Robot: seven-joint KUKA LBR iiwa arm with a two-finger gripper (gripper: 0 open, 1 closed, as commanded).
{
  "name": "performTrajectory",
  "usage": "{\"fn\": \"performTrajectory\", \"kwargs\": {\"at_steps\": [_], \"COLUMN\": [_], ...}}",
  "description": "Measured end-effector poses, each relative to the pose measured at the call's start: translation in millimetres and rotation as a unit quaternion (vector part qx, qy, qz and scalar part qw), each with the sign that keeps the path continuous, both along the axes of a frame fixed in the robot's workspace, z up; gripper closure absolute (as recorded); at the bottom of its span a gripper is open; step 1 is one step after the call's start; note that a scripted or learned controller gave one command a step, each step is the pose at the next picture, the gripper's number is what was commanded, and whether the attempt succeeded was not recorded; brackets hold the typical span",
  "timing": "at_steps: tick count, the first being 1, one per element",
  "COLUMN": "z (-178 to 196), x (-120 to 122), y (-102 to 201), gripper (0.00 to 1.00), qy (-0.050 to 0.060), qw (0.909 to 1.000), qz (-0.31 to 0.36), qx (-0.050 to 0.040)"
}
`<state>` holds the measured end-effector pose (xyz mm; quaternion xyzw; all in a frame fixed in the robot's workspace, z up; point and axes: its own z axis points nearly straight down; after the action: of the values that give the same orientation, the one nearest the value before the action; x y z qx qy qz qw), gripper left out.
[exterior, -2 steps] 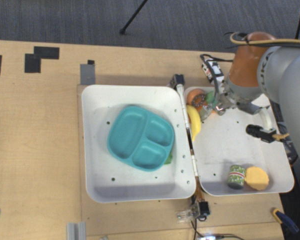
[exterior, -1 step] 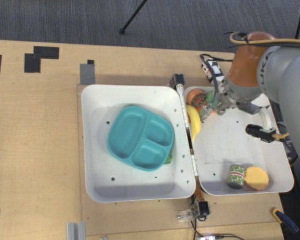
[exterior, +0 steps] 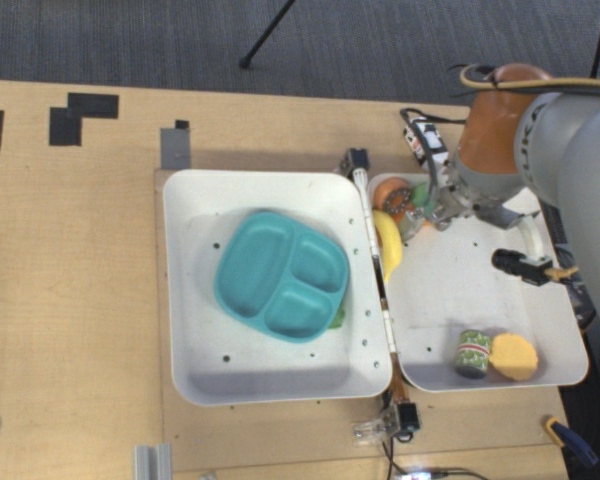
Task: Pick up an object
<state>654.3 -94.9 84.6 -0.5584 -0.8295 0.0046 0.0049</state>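
The tool (exterior: 421,208) is low over the far left corner of the right bin (exterior: 460,293). Its own body and the wrist above hide its tip, so whether it is spread or pressed together cannot be told, nor whether it pinches anything. Just to its left, touching or partly under it, sits the orange thing (exterior: 387,194). The side nearest the tool is blurred into a mottled patch that is hard to make out, and contact cannot be judged. The banana (exterior: 387,245) lies just beside both, nearer the camera, along the bin's left wall.

The arm (exterior: 570,158) covers the bin's far right corner and is cut off by the frame edge. Well apart from the tool, at the bin's near edge, a small patterned can (exterior: 472,353) and a yellow lump (exterior: 514,357) touch each other.

In the left bin (exterior: 195,373) a teal divided plate (exterior: 282,274) lies tilted, and a green scrap (exterior: 337,318) peeks from under its near right edge, mostly hidden. Both bins rest on the pale wooden surface (exterior: 80,268).
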Motion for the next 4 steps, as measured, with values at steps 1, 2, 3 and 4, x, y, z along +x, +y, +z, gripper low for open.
{"fn": "performTrajectory", "kwargs": {"at_steps": [1,2,3,4], "z": [0.0,0.0,0.0,0.0], "x": [0.0,0.0,0.0,0.0], "y": [0.0,0.0,0.0,0.0], "gripper": [0.00,0.00,0.00,0.00], "qy": [0.000,0.000,0.000,0.000], "qw": [1.0000,1.0000,1.0000,1.0000], "qz": [0.000,0.000,0.000,0.000], "qx": [0.0000,0.0000,0.0000,0.0000]}}
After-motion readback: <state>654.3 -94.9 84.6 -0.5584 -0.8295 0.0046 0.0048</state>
